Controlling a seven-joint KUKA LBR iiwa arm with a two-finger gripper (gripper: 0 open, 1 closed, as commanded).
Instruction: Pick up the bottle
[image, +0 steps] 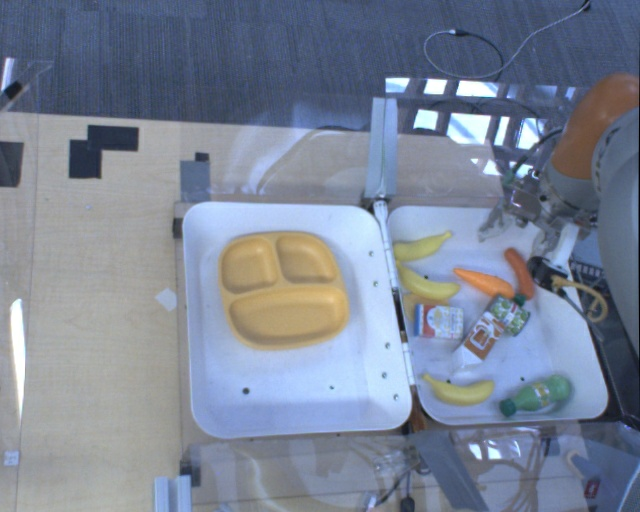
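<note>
End effector (522, 213), perhaps open, well apart from green bottle (538, 395).

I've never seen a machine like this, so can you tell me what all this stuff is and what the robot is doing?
That's a robot arm, grey with an orange band, reaching in from the right. One camera looks down from above. Its hand hangs over the far edge of the right bin. That bin holds three bananas, two carrots, a small carton, a juice pouch and the green bottle it should pick up. The left bin holds a yellow divided plate. The hand holds nothing yet.
</note>
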